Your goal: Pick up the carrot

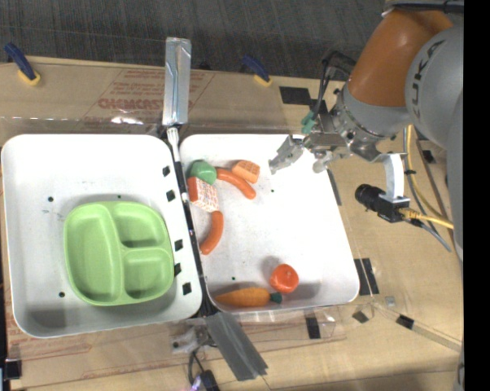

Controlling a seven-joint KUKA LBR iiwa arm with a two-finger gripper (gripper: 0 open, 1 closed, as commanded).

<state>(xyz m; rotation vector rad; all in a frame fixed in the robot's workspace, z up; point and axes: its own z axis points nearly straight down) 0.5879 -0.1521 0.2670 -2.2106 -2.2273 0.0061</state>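
Two white bins with toy food and a green tray, seen from above

A green divided tray (119, 253) is seen lying in the left bin (25, 169). In the right bin (310, 243), a cluster of toy food is gathered near the top left corner: a green piece (201, 169), a red-and-white piece (203, 194), an orange sausage (237, 183) and a small orange block (247, 169) touching it. A second sausage (213, 231), curved, is placed just below the cluster by the dividing wall. A round orange-red piece (284, 278) is found near the front wall. The bins are carried on a cardboard-covered tabletop (90, 88), to whose far edge blue clamps (21, 62) are fixed.
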